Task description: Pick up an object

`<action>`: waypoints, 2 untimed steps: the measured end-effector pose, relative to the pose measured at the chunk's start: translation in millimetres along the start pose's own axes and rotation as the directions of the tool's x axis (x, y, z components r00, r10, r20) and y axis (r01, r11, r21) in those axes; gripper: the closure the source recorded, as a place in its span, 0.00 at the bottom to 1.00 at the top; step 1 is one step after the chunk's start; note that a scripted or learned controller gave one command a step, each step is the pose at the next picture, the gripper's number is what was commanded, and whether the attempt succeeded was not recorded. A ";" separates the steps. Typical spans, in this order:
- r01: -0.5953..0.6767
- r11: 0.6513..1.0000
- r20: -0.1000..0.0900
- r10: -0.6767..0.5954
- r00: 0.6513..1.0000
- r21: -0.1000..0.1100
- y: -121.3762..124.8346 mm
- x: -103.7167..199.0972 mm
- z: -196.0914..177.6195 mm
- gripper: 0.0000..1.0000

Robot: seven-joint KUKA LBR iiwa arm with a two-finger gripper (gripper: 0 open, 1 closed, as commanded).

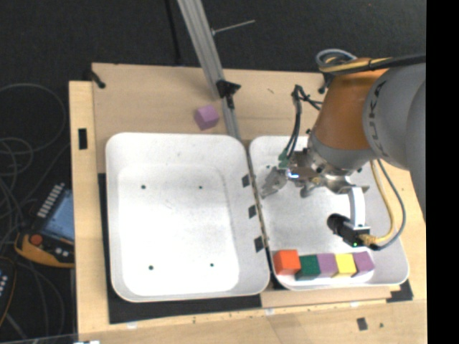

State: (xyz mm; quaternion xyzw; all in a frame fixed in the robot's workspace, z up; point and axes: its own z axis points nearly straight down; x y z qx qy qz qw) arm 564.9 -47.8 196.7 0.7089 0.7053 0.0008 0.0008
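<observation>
Along the front wall of the right bin (305, 224) stands a row of small blocks: orange (287, 261), green (309, 265), purple (327, 264), yellow (346, 264) and another purple one (363, 261). My gripper (272, 183) hangs over the right bin's left side, close to the divide between the two bins. It is well behind the row of blocks and apart from them. I see no block at the gripper. The arm's wrist and orange band (344, 117) cover the back of the right bin.
A lone purple block (206, 117) lies on the wooden bench behind the left bin (179, 213). A slanted metal rail (208, 56) runs from the top down to the gap between the bins. Cables and a handheld pendant (50, 224) lie off the bench at left.
</observation>
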 end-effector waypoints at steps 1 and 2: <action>-0.004 1.000 0.000 0.004 1.000 -0.004 1.1 -1.2 -11.0 1.00; 0.015 1.000 -0.003 -0.015 1.000 0.002 0.7 140.4 0.7 1.00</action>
